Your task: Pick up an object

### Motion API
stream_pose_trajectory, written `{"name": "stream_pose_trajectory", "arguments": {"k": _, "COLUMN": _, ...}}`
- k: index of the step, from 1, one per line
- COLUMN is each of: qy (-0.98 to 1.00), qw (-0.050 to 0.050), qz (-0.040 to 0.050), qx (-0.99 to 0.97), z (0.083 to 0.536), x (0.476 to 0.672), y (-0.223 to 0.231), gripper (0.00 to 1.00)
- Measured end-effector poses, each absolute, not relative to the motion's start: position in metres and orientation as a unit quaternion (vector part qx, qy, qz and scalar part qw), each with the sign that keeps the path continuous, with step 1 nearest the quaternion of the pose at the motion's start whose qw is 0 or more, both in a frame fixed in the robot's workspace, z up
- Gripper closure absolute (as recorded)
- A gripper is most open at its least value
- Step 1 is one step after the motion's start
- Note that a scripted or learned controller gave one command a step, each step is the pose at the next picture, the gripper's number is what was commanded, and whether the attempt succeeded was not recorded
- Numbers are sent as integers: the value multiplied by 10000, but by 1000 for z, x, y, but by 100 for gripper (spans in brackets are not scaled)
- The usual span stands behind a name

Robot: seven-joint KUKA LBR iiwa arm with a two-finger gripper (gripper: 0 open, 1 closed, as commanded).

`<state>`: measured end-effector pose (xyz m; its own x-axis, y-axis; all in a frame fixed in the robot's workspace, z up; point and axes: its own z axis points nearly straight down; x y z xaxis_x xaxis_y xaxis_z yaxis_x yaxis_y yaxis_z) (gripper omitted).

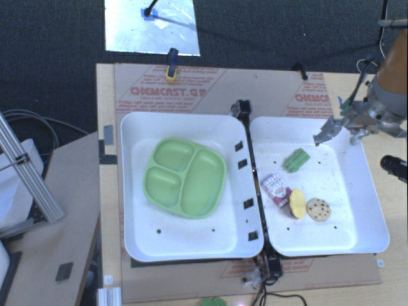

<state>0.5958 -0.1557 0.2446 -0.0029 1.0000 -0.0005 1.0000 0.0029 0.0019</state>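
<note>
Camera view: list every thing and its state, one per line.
End effector: over the right bin's far edge, holding nothing visible.
Green tray: flat in the left bin.
Green block: lying loose in the right bin.
Packet: flat, touching the yellow piece.
Cookie: flat, beside the yellow piece.

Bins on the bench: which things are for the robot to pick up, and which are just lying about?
For the job: pincer, green block, red-and-white packet, yellow piece, cookie.

Lying about: green divided plate, yellow clamp, silver sheet.
</note>
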Motion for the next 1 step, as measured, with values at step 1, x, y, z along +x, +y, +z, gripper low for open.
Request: {"name": "stream_pose_trajectory", "arguments": {"k": 1, "qy": 7075, "qw": -65, "qz": -24, "qx": 7067, "z": 94, "x": 525, "y": -105, "gripper": 0}}
